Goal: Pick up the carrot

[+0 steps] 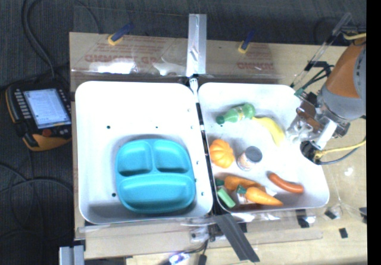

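I can't tell my gripper (306,130)'s state. The carrot (259,196) touches the hotdog (286,183)'s near end; I risk grabbing both.

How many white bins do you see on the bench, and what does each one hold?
2. The left bin holds a blue divided tray. The right bin holds the toy food, including the carrot near its front edge; smaller pieces there may be hidden.
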You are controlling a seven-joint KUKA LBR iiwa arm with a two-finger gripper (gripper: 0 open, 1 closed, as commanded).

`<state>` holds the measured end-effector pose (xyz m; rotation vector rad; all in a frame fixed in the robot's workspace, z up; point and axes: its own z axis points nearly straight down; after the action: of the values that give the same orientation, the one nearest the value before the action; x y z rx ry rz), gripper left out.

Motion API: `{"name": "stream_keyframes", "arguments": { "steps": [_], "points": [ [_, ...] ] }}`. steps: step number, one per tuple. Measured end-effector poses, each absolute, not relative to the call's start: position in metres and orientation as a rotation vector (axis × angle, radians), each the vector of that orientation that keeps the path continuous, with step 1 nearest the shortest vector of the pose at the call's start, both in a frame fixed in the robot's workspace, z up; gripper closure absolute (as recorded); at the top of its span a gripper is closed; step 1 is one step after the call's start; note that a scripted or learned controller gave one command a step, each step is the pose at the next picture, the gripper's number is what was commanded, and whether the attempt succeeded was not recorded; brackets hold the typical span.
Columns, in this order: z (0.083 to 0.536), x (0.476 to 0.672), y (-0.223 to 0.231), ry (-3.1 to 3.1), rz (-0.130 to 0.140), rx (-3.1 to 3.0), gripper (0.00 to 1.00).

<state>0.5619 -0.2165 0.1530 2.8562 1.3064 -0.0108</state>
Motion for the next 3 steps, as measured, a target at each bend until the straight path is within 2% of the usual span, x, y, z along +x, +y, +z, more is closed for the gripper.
{"name": "stream_keyframes", "arguments": {
  "steps": [1, 2, 3],
  "points": [
    [0.229, 0.618, -0.198, 0.4, -0.009, 3.114, 1.0],
    [0.095, 0.639, -0.22, 0.327, -0.005, 3.126, 1.0],
    [0.192, 0.615, -0.223, 0.344, -0.008, 3.122, 1.0]
  ]
}}
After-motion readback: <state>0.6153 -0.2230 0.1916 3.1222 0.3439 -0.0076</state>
